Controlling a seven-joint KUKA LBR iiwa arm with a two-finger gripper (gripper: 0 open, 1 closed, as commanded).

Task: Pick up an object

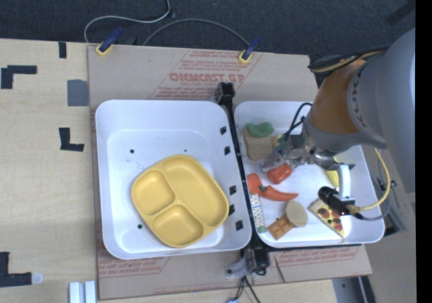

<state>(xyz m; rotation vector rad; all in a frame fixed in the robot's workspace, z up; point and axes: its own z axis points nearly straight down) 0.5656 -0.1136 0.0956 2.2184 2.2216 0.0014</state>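
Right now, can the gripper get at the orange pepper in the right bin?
Probably yes. The gripper sits low in the right bin, just above the orange pepper, which lies uncovered on the bin floor. A red piece right beside it could get nudged or grabbed instead.

Toys [278, 183] crowd the right bin [370, 227]; the left bin [115, 126] lies open around the yellow plate [179, 199].
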